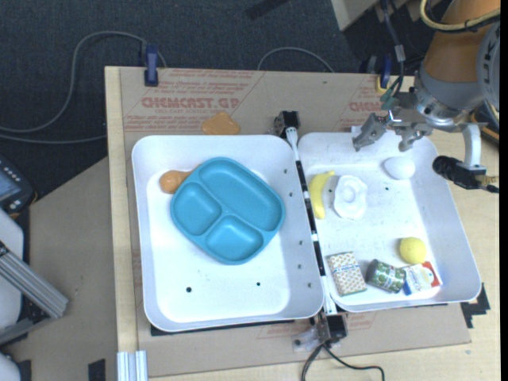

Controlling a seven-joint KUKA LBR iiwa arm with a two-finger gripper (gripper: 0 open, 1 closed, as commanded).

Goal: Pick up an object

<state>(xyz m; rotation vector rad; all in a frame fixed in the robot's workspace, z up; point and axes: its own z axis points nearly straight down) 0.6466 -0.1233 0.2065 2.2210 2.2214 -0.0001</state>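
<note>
My gripper (389, 132) hangs over the far edge of the right bin (456, 213), fingers spread apart with nothing between them. Just in front of it lies a small white egg-shaped object (399, 167). Further in the right bin lie a yellow banana (319, 194), a white round piece (349, 197), a yellow lemon (412, 249), a checkered box (346, 273), a green can (385, 276) and a small red-and-white packet (421, 278).
The left bin (155, 292) holds a blue divided plate (227, 209) and an orange ball (171, 182) at its far left. An orange piece (221, 124) lies on the cardboard behind the bins. A blue clamp (150, 64) grips the board's far edge.
</note>
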